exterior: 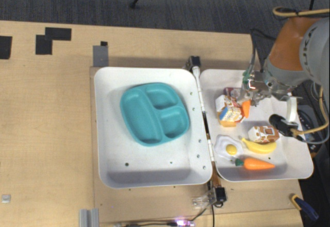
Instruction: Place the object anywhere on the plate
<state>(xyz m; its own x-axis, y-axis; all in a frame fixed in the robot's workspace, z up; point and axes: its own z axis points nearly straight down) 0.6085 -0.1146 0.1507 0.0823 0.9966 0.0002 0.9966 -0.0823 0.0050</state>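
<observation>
Your plate sat bare in the left bin; the gripper hung over the right bin's toys, grip indiscernible, nothing placed yet.

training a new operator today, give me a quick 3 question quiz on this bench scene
1. True or false: the teal plate lies in the left bin.
2. Which toy lies nearest the front edge of the right bin?
A. carrot
B. banana
C. fried egg
3. Fill in: the plate has ___ compartments.

Key:
1. True. No toy lies on it yet.
2. A. The carrot lies in front of the banana and the egg.
3. Three: one long one on its left side and two smaller ones on its right. The gripper is above the back of the right bin.
</observation>
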